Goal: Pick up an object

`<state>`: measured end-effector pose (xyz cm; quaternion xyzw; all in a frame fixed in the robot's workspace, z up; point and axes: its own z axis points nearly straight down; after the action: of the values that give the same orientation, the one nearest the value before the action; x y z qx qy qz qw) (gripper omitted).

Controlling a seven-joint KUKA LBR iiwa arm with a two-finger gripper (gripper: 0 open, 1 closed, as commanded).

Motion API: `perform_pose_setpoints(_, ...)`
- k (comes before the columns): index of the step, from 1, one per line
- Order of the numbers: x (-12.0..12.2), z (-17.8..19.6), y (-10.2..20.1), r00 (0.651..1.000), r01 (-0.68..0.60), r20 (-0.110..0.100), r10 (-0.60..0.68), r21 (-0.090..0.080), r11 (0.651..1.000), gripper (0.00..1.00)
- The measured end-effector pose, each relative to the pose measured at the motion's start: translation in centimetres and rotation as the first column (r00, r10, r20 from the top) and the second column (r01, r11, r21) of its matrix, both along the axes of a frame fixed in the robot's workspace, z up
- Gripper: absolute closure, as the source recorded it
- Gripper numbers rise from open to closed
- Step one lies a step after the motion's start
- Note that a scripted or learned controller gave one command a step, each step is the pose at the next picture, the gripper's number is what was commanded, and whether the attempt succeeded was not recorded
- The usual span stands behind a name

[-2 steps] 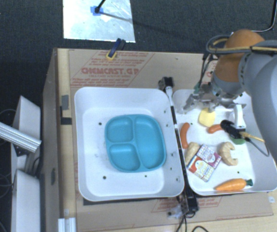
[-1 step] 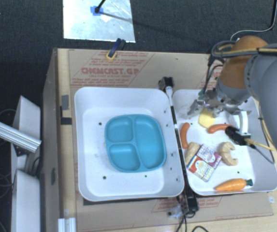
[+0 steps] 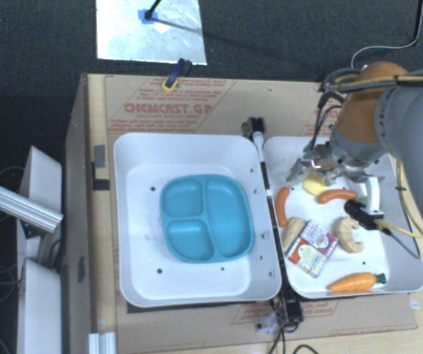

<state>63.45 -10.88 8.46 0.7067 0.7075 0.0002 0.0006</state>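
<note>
one blue tray (image 3: pixel 206 217) in left bin (image 3: pixel 133 161), one carrot (image 3: pixel 354 281), end effector (image 3: pixel 319 164) grip unclear

One fixed camera looks down at a slant from well above my bench (image 3: pixel 196 98), taking in both white bins (image 3: pixel 133 198), with my arm (image 3: pixel 410 116) entering from its right

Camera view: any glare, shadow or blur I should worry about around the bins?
Camera view: lighting is soft and even, with no strong glare on the right bin; the foil sheet beyond the bench shines brightest; the whole frame is slightly soft, and the gripper blurs against the clutter.
</note>
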Motion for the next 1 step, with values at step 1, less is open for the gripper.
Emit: perform_pose_setpoints(1,0.11,1.11,0.0,1.0,-0.001,0.003,0.001,0.0,1.0,1.0)
